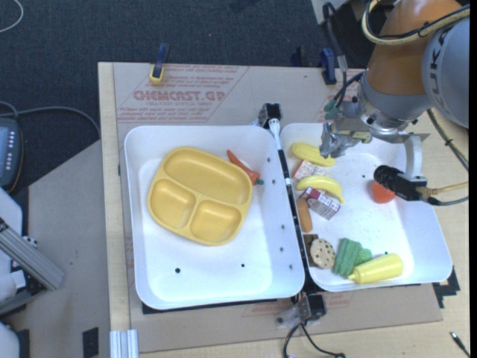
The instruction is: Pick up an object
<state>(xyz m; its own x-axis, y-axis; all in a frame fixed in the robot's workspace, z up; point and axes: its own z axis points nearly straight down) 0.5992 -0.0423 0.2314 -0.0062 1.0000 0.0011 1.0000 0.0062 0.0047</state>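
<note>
My gripper (332, 146) hangs low over the back left part of the right bin (436, 239). Its tip is right beside a yellow banana (310, 154), at that banana's right end. I cannot tell whether they touch. A second banana (323, 185) lies just in front, next to a small printed packet (323, 203). Further forward are an orange stick (304, 217), a brown cookie (322, 253), a green toy vegetable (349, 256) and a yellow corn cob (377, 268). A red-orange piece (381, 194) sits to the right, half hidden by a black part of the arm.
The left bin (143, 263) holds a yellow divided plate (200, 196) and a small orange carrot (244, 166) near its right wall. The divider between the bins (287, 200) runs close to the bananas. The arm's black attachment (400, 182) and cables hang over the right bin.
</note>
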